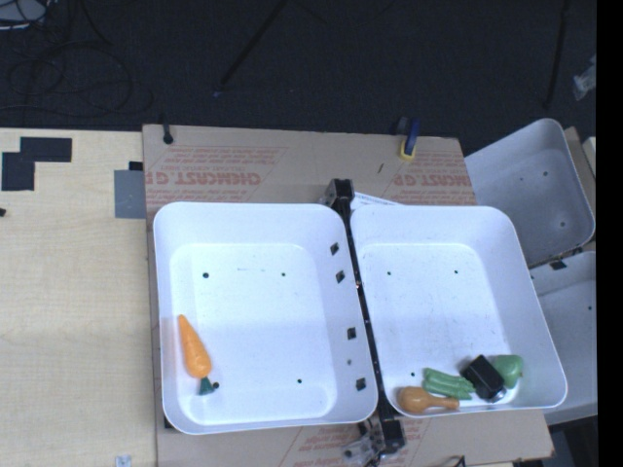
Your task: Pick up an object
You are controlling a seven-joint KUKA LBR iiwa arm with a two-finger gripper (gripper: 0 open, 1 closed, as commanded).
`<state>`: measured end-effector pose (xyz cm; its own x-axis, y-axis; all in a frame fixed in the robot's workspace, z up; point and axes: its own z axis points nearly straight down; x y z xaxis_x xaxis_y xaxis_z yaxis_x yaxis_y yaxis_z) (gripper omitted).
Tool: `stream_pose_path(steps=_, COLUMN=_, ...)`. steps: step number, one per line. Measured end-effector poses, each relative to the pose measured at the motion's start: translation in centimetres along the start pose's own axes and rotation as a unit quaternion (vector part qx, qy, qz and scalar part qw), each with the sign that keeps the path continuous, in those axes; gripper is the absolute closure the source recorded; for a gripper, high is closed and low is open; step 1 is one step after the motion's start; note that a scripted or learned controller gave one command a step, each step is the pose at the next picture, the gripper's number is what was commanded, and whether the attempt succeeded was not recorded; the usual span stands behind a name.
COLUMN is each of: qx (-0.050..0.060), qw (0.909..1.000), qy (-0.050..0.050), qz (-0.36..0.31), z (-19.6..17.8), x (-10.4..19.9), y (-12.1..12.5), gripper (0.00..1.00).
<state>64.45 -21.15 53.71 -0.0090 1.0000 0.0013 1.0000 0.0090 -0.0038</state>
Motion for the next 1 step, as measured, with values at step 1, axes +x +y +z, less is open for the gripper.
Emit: stream_pose_path(steps=1, qx=0.0, qw=1.0, qy=0.0, qz=0.0, z=0.0, x=0.02, y=0.0, gripper=0.0)
